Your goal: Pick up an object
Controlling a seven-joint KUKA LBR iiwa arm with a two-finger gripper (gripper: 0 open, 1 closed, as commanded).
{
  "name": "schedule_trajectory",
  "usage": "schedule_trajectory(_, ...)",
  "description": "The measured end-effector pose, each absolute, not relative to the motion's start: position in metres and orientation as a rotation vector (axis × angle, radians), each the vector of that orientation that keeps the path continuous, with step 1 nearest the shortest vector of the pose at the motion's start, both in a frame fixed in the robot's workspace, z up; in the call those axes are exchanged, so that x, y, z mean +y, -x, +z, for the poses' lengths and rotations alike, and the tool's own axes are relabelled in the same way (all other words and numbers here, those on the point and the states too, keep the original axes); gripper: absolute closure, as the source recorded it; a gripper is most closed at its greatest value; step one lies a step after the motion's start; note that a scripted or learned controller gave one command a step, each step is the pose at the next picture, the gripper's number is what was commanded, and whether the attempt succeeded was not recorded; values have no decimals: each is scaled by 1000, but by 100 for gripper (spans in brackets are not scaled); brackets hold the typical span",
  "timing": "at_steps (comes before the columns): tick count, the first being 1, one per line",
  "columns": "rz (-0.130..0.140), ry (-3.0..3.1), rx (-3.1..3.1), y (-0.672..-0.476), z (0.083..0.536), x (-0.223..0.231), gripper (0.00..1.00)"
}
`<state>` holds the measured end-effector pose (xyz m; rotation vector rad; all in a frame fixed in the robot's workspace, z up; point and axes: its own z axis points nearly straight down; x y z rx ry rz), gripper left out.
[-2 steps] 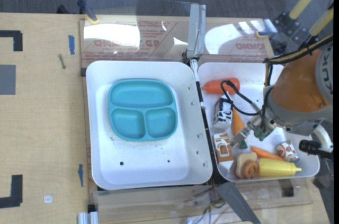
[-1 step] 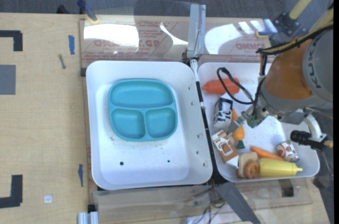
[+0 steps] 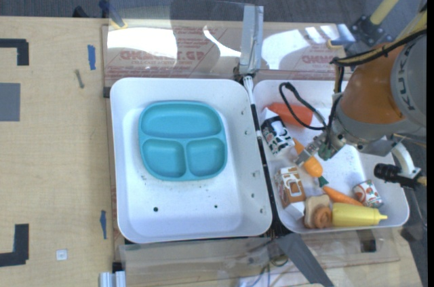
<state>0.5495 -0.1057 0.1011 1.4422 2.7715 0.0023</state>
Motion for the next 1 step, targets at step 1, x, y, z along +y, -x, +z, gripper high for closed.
schedule_trajectory(1,6,-1739,2611,-557,186,-28,100)
